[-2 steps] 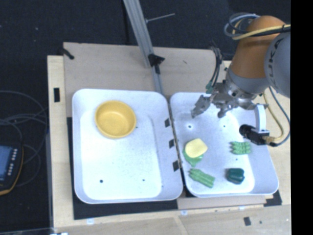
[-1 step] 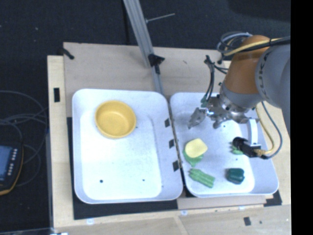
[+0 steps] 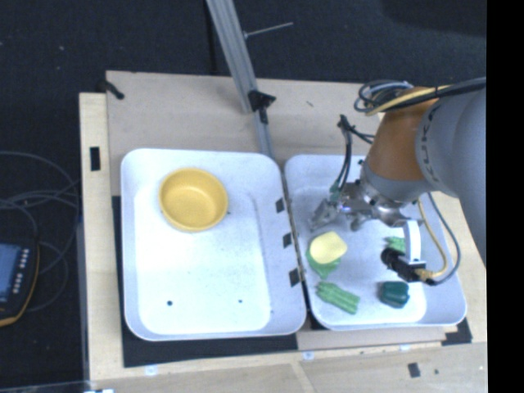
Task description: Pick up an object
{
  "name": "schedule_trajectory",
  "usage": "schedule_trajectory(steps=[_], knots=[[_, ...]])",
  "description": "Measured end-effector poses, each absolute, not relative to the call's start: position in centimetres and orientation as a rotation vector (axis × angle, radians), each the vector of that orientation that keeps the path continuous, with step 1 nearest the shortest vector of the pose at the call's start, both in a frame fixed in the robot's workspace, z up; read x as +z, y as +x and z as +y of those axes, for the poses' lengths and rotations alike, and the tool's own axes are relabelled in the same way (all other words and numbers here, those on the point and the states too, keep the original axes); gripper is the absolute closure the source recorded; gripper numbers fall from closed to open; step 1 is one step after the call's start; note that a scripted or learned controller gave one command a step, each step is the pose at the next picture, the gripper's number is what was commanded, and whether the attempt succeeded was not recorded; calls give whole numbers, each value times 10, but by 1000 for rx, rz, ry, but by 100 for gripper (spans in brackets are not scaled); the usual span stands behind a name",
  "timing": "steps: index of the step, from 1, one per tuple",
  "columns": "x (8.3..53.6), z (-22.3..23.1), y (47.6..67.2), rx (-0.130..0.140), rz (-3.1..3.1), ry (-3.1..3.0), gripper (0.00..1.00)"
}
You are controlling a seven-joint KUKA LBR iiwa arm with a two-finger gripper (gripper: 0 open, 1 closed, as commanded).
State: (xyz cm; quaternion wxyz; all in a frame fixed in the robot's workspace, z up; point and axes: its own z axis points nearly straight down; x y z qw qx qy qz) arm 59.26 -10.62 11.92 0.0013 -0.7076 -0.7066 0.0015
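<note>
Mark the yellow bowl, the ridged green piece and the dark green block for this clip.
yellow bowl (image 3: pixel 193 199): camera view, centre of its hollow, left bin.
ridged green piece (image 3: pixel 338 297): camera view, middle of its length, right bin's front.
dark green block (image 3: pixel 394 293): camera view, its top face, right bin's front right.

No legible text, label, brand, number or sign is showing on any surface. The handheld screen (image 3: pixel 15 273) at the left edge is displaying marks too small to read.

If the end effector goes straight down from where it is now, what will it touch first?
Probably the bare floor of the right bin, just above the yellow-green object. The end effector hangs there, but depth is unclear.
</note>
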Motion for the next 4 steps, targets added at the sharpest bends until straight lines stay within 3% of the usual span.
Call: schedule_trajectory(steps=[1,3,4], knots=[[132,-106,594,-3,-2220,-2225,100],[240,-111,583,-5,-2224,-2225,100],[257,-112,584,-3,-2222,-2223,100]])
